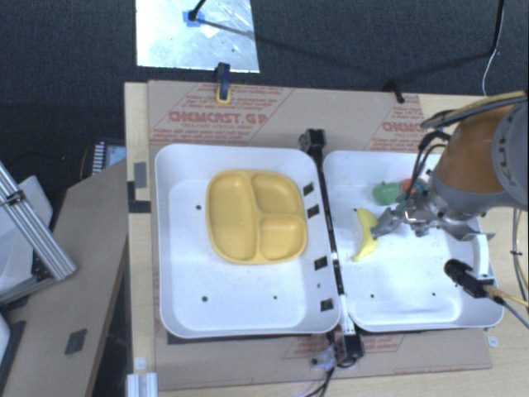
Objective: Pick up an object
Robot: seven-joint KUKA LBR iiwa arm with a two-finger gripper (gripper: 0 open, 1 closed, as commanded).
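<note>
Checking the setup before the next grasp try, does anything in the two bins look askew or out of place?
Nothing stands out. The yellow divided plate lies flat in the left bin. In the right bin, the banana and a green object sit beside the end effector, with nothing spilled.

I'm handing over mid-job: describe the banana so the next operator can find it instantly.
Look at the right-hand white bin, the one the arm reaches into. Near its left wall, just left of the gripper, lies the yellow banana. It is curved and long, unlike the small round green object behind it.
</note>
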